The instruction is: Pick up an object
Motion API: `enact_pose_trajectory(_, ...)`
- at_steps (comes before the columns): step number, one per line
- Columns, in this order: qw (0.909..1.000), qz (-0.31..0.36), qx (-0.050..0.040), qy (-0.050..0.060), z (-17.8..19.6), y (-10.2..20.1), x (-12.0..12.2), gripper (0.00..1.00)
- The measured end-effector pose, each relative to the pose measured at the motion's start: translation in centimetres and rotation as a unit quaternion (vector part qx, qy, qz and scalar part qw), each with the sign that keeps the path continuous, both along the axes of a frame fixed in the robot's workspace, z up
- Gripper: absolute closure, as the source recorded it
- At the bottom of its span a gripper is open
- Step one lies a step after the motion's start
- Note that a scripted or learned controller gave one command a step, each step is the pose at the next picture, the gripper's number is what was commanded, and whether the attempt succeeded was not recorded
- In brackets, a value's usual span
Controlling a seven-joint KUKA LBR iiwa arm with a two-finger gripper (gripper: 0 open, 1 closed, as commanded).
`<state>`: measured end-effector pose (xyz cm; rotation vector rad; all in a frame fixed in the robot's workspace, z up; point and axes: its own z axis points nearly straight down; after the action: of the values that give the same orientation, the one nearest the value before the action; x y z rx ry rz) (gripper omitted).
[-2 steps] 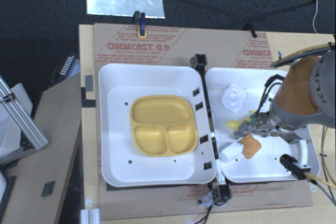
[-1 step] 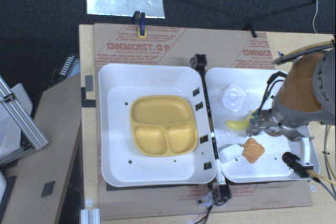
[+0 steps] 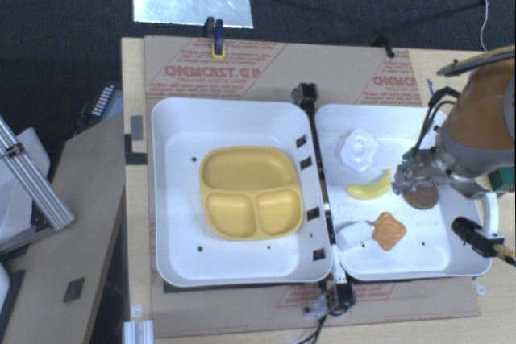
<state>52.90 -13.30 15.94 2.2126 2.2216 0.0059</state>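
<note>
— Brown disc (image 3: 422,198), location?
— Right bin (image 3: 403,118), middle right of the frame, flat on the bin floor near the right wall. The top part of it is covered by the gripper (image 3: 405,176).
— Gripper state?
— Cannot tell how wide the claw is. It hangs low over the disc's upper-left edge, and nothing is visibly held. Contact with the disc is unclear too.
— Arm?
— Arm (image 3: 480,121) comes in from the right edge, with an orange band over a grey wrist, angled down to the left.
— Neighbours in that bin?
— Yellow banana (image 3: 368,189) lies just left of the gripper, and its right tip is right beside the claw. White crumpled thing (image 3: 358,149) is above the banana, near the bin's upper left. Orange lumpy piece (image 3: 389,231) is below the banana, lower left of the disc and apart from it. Small white block (image 3: 353,234) touches the orange piece's left side, close to the bin's lower-left corner.
— Left bin?
— Left bin (image 3: 177,141) is at frame centre-left. It holds a yellow divided plate (image 3: 246,191) with three compartments, flat and roughly centred.
— Under the bins?
— Cardboard sheet (image 3: 266,68) with red lettering shows along the top edge of both bins.
</note>
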Motion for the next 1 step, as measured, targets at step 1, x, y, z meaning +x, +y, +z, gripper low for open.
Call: enact_pose_trajectory(1, 1.0000, 0.000, 0.0002, 0.001, 4.51, 0.36, -0.32, 1.00)
